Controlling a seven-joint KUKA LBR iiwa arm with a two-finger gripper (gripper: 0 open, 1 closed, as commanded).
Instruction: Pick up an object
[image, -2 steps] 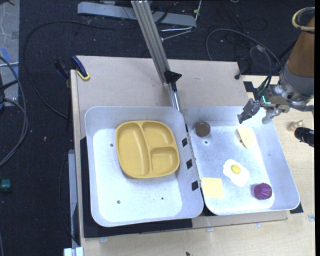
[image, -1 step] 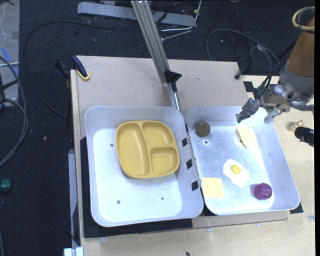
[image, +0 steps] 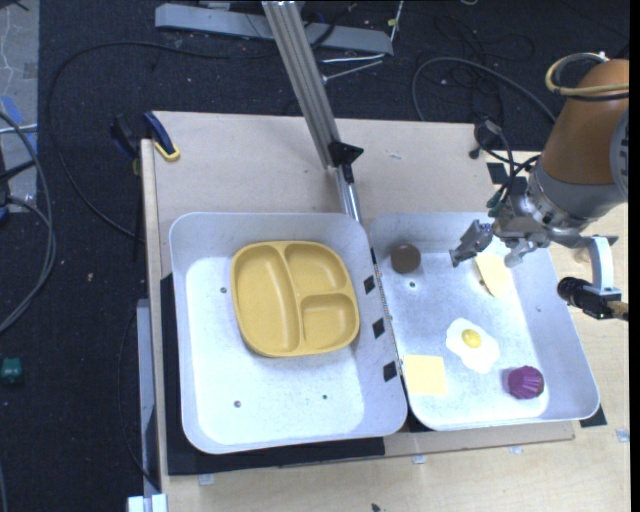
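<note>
2 fingers of the pincer (image: 493, 243) hang spread over the pale yellow wedge (image: 493, 274) in the right bin (image: 565, 345), pinching nothing, seemingly lined up to drop and grab it.

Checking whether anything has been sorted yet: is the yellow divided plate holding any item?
Empty. The yellow divided plate in the left bin shows three bare compartments, with nothing lying in any of them.
</note>
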